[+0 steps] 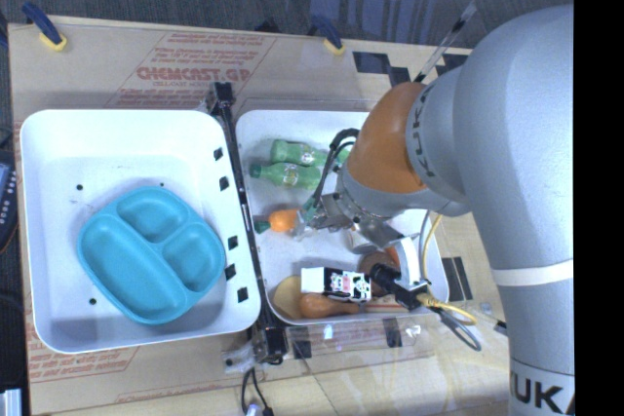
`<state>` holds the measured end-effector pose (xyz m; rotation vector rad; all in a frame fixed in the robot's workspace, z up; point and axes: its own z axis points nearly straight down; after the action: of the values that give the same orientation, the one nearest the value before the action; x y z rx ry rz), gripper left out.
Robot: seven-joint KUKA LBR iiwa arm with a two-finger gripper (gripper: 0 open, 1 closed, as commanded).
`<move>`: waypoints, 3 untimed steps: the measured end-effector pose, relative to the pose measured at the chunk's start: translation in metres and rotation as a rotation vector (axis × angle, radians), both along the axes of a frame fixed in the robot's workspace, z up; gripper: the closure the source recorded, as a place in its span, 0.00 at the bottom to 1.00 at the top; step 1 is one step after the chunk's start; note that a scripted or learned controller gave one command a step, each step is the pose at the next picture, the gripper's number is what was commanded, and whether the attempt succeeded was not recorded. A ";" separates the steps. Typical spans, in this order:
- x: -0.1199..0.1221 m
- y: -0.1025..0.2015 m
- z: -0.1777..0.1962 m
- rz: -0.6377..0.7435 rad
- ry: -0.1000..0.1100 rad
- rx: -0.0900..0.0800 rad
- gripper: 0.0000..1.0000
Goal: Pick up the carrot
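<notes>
Toward the left side of the right bin (285,260): the carrot (283,221) is lying on the white floor, close to the wall that this bin shares with the left bin (58,161).
Direction from tool: the carrot is sitting just to the view's left of the gripper (316,213), seemingly at much the same height in the picture; whether the two are touching is too fine to tell.
Long axis: the carrot appears to be pointing roughly left to right across the view, its green end facing the dividing wall and its orange body facing the gripper.
Carrot's look: it is showing as a short, stubby, bright orange piece with a small green tip, probably a toy, and likely smooth and light to handle.
Gripper state: I cannot tell whether it is open or closed, as the wrist is hiding much of it; nothing is visibly being held.
Arm: the grey arm (507,141) is reaching in from the view's right, its orange band (385,146) hanging over the middle of the right bin.
Neighbours: green bottles (291,163) are lying just beyond the carrot, a black-and-white box (336,283) is resting nearer the front edge, and a blue plate (146,253) is sitting in the left bin.
Coming move, as a judgement: the gripper is needing a small shift leftward to centre over the orange body before closing across its short width.
</notes>
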<state>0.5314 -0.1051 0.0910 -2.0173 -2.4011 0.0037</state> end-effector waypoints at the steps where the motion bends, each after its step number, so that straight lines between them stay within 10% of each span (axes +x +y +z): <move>1: 0.000 0.001 0.010 0.008 0.004 0.002 1.00; 2: -0.053 -0.008 0.010 -0.610 0.000 -0.002 1.00; 3: -0.051 -0.008 0.011 -0.609 -0.004 -0.001 0.00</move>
<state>0.4800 -0.1131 0.1020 -2.6467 -1.6876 -0.0017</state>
